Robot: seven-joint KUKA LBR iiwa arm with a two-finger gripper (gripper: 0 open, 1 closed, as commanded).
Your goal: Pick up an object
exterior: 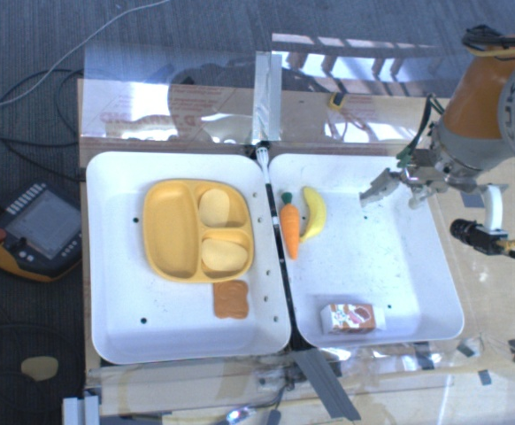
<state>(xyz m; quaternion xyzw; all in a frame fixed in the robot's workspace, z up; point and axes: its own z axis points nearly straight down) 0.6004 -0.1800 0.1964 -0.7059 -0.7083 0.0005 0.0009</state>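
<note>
Two shallow white bins are being viewed from above, set side by side on the bench: the left bin and the right bin. The arm, grey with an orange band, is being seen reaching in from the right, and its gripper is being held above the upper right part of the right bin. The two fingers are being shown spread apart, one pointing toward the left and the other pointing downward; nothing is being held between them. In the right bin, a banana is being observed lying near the left wall, and a carrot is lying just beside it on its left, the two appearing to touch. Both are being kept well apart from the gripper. A small carton with a red and white face is being noted near the bin's lower edge. In the left bin, a yellow divided tray is being found in the middle, with two pale rounded items sitting in its right compartments. A brown square piece is being seen just below the tray. A handheld controller is lying on the floor at the left.
</note>
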